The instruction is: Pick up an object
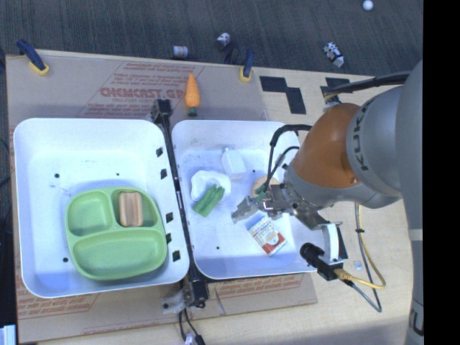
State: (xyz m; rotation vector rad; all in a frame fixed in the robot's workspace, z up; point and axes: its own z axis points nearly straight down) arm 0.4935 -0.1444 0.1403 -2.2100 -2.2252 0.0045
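Note:
My gripper hangs low in the right bin, at the end of the grey arm with its orange band. Just below and right of it lies a small white and red packet. To its left a green object rests on a crumpled white piece. A white block sits farther back in the bin. A small yellowish item peeks out beside the wrist. Nothing is visibly held in the gripper.
The left bin holds a green divided plate with a brown block in one compartment. An orange carrot-like toy lies on the cardboard behind the bins. Black clips join the bins.

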